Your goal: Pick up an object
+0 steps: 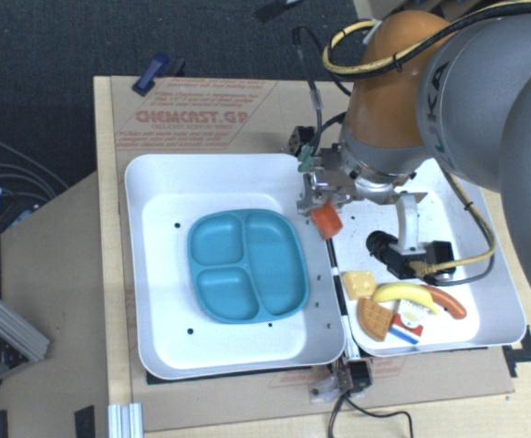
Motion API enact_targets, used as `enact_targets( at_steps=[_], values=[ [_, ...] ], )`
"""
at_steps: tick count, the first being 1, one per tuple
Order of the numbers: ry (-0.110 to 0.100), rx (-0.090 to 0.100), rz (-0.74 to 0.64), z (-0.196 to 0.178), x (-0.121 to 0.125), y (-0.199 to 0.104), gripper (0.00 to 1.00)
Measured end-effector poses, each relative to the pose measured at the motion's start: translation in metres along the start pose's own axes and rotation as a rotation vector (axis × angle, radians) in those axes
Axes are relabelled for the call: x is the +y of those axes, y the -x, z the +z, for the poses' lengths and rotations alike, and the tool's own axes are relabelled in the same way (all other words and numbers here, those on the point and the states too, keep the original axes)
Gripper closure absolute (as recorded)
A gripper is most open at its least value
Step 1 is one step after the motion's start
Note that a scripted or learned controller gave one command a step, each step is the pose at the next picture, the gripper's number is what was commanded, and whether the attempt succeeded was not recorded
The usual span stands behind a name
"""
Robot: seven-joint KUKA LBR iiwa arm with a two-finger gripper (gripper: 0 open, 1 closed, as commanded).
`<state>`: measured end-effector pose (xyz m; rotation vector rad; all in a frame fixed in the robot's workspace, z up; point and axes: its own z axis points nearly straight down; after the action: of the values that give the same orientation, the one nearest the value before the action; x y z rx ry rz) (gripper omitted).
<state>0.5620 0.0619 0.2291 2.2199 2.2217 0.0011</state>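
Reaching in from the right, the grey arm (484, 80) hangs its gripper (320, 203) over the ridge where the two bins meet, toward the far end of that ridge. A small orange block (327, 219) sits right at the gripper's tip, touching it from the near side and overlapping the shared rim. Whether the gripper is clamped on the block or only resting against it cannot be told from this angle.

The left bin (156, 245) holds a blue plate (247, 265) with three compartments, lying flat in the middle and well apart from the block. In the right bin (494, 308) the loose things crowd the near end: a yellow wedge (358, 284) just beside the ridge, a banana (410, 293) to its right, a red sausage (450, 303) touching the banana's right end, a brown waffle piece (375, 317) and a white card (411, 325) nearest the edge. All of them lie nearer than the block, none touching it.

The block looks stubby, and its slightly longer side slants from far-left to near-right.
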Motion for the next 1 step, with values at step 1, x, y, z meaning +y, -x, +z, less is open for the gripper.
enact_targets(
  at_steps=[1],
  values=[
    [-0.005,0.000,0.002,-0.0211,-0.0574,0.0619,1.00]
  ],
)
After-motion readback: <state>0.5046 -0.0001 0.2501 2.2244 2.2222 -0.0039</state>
